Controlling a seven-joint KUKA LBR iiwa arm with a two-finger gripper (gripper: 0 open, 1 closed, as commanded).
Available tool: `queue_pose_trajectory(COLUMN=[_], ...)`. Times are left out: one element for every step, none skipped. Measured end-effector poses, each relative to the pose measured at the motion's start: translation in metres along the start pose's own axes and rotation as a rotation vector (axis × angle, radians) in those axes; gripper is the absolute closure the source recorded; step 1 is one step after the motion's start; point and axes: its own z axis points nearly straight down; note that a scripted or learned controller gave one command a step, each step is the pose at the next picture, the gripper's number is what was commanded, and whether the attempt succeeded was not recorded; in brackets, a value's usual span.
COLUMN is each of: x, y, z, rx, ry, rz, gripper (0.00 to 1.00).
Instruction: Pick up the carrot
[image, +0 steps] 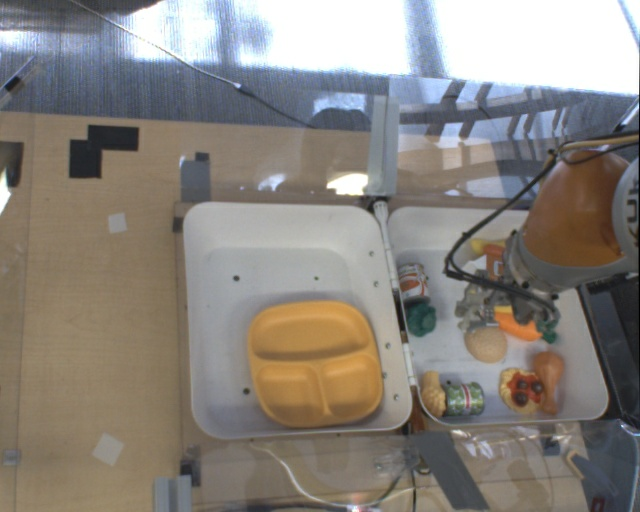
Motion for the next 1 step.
queue_pose_trajectory(x=[-0.0177], y=[0.0545], z=[-0.0702], rx=[-0.004], ry=[0.002], rz=[-0.132], gripper=[1.00])
